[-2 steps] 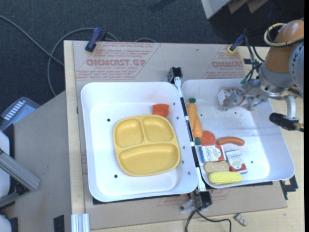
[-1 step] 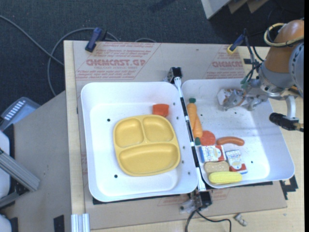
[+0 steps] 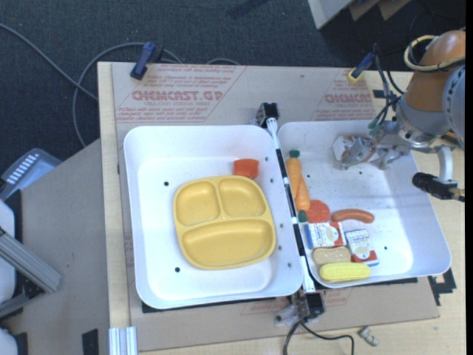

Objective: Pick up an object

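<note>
grey gripper [image 3: 353,152] hovers over the right bin [image 3: 414,220], carrot [image 3: 298,183] well apart.

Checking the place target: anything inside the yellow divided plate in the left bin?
The yellow three-compartment plastic plate shows nothing in any compartment. A small orange block sits beside its far rim, outside it. What lies under the plate is covered.

Well away from my jaws, a yellow divided plate [image 3: 224,221] lies in the other bin [image 3: 148,161] — farther still, a blue clamp [image 3: 144,59].
</note>
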You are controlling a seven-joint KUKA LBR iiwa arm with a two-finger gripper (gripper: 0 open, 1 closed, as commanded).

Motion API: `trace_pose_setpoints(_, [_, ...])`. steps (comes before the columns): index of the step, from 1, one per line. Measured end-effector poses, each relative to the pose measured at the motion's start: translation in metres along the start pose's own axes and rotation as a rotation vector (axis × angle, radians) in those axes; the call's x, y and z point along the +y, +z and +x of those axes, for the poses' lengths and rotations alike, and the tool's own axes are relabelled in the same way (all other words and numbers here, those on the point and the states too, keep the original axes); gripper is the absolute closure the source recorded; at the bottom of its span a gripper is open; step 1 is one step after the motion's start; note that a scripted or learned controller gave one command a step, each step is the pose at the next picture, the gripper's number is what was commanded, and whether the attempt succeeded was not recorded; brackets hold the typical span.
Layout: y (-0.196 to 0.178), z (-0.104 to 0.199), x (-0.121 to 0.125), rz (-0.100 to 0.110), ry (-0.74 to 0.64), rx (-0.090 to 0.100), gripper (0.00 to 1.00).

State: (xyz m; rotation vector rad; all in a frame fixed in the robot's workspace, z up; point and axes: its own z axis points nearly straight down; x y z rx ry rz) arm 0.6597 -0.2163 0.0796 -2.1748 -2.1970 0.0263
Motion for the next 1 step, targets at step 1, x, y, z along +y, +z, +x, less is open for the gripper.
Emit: trace_pose_setpoints(1, [0.0000,0.0000,-0.0002,-0.001,0.000,0.000,0.00])
